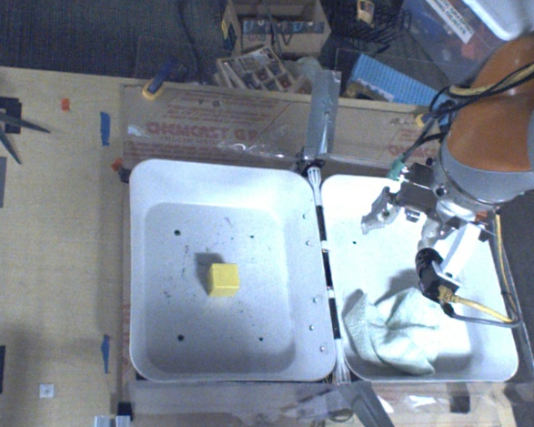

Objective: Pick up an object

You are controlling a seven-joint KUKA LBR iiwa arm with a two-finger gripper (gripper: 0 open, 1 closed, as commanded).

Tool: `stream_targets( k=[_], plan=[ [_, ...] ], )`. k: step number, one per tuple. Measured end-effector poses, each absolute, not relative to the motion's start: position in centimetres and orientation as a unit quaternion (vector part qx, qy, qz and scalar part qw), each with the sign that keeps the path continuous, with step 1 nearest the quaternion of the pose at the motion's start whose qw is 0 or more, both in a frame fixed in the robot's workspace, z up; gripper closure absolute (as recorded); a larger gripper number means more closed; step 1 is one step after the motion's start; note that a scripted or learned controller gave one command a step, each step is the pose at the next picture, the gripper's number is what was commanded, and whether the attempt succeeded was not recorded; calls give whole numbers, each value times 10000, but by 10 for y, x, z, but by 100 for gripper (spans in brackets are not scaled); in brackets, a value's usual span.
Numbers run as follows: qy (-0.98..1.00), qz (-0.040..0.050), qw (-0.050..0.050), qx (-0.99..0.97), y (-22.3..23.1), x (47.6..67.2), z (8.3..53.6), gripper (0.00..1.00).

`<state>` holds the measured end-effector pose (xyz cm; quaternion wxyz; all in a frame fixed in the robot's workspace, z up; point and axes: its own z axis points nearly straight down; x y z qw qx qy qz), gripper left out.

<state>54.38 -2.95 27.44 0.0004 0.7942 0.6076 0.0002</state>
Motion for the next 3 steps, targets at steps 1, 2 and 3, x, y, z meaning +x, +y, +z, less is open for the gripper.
stream_targets(
  k=[1,2,3],
  plan=[
    [6076,2,4,7942,-30,544,274,0],
    [6076,2,4,7942,-30,544,274,0],
    [5877,-9,-8,8091,3,505,216,0]
  ],
)
